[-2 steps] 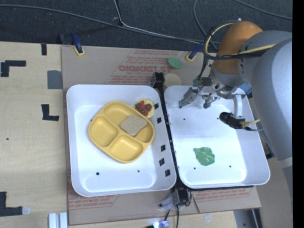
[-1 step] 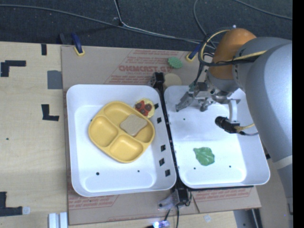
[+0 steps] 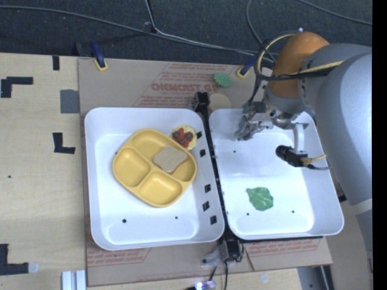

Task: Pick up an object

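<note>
A green leafy piece (image 3: 260, 198) lies on the floor of the right bin (image 3: 320, 216), toward its front. My gripper (image 3: 247, 130) hangs over the far left part of that bin, well behind the green piece and apart from it. In the left bin (image 3: 103, 222) rests a yellow sectioned plate (image 3: 136, 162) holding a tan slice of bread (image 3: 169, 158). A small red and dark item (image 3: 184, 137) sits at the plate's far right rim.
A green scrap (image 3: 222, 78) lies on the cardboard behind the bins. Black clips (image 3: 202, 101) mark the seam between the bins. A dark cable end (image 3: 290, 156) hangs over the right bin's right side. The arm's grey body (image 3: 351, 113) covers the right edge.
</note>
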